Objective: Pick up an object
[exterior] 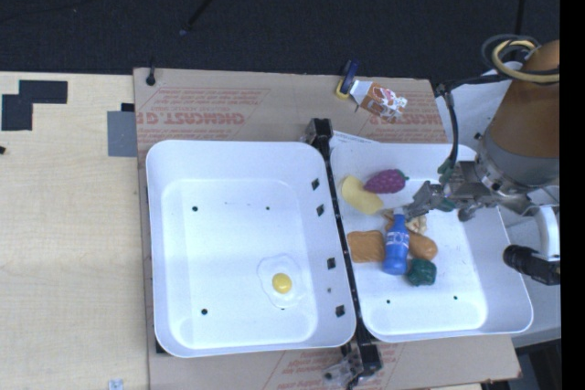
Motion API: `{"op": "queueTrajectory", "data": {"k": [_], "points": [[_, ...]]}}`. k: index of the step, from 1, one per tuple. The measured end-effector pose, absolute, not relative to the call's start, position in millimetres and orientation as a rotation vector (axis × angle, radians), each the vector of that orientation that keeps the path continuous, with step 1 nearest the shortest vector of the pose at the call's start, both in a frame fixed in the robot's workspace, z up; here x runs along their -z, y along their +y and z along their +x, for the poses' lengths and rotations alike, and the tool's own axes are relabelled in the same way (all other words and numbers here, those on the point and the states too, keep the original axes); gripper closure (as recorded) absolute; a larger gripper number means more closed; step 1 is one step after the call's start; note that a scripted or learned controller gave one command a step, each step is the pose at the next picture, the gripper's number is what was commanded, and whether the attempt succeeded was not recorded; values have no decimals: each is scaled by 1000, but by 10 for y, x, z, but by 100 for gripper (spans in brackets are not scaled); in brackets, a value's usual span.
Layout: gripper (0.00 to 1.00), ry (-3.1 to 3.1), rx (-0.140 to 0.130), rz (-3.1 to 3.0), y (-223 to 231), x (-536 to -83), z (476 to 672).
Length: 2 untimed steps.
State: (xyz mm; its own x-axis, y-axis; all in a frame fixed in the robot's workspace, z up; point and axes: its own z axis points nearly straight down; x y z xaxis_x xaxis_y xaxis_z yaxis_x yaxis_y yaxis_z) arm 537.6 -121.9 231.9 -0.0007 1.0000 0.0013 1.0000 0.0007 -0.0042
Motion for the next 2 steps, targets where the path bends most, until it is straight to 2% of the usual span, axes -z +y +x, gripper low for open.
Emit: {"op": "queueTrajectory", "data": {"k": [1,2], "points": [[0,-2216,-11,-2210,-930,-1139,5627],[0,-2216,-7,-2216,-834,-856,4998]]}}
